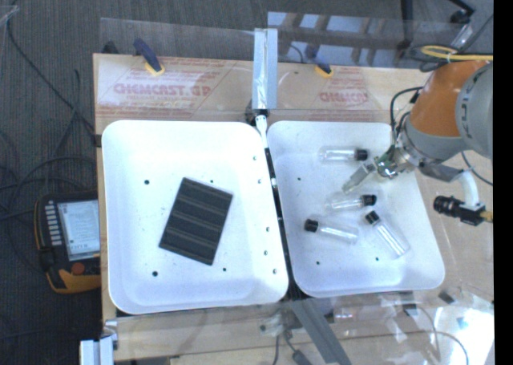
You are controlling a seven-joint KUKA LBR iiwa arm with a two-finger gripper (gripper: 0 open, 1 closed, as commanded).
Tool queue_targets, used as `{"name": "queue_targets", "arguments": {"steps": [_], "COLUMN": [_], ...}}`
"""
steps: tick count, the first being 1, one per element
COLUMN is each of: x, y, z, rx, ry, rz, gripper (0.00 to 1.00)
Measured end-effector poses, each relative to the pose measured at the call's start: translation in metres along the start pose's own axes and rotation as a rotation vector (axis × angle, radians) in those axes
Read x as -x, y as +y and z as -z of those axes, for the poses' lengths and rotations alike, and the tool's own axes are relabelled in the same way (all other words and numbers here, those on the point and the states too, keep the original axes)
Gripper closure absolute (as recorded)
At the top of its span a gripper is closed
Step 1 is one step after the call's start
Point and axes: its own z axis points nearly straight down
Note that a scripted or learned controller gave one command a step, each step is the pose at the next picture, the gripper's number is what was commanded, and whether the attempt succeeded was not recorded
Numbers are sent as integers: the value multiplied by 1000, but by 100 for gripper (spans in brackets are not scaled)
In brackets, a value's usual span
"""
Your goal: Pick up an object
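Hovering over the clear glass vial with black cap, the fingers are sitting at an aperture I cannot tell; the vial is likely light, slippery and fragile, so grasp mid-body.

Wooden bench is carrying two white bins side by side, left bin and right bin, with clear plastic sheeting lying along its back edge.

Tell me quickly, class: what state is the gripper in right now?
Gripper: low over the right white bin among clear capped vials; open or shut cannot be told.
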Motion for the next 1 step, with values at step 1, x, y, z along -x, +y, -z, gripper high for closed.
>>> {"name": "queue_targets", "arguments": {"steps": [1], "x": [-23], "y": [-72], "z": [-2], "rx": [10], "ry": [-9], "rz": [127], "gripper": [0]}}
